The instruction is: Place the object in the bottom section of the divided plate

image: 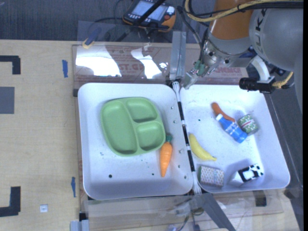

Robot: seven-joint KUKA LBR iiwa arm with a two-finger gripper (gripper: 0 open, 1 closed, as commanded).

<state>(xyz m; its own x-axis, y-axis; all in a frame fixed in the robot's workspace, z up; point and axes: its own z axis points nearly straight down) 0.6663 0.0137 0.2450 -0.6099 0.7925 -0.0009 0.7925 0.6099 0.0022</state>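
Observation:
A green divided plate [126, 129] lies in the left bin [91, 143], with one long section on its left and two smaller ones on its right. An orange carrot [165, 159] lies on the bin floor, touching the plate's lower right rim. My gripper [191, 77] hangs at the far end of the divider between the bins, above the right bin's back left corner and well away from the plate and the carrot. Nothing is visibly held in it.
The right bin [274, 148] holds a yellow banana [200, 148], an orange-red sausage [222, 110], a blue bottle [231, 130], a green can [248, 123], a mesh pouch [211, 175] and a black-and-white toy [250, 173]. A handheld device [147, 11] sits behind the bins.

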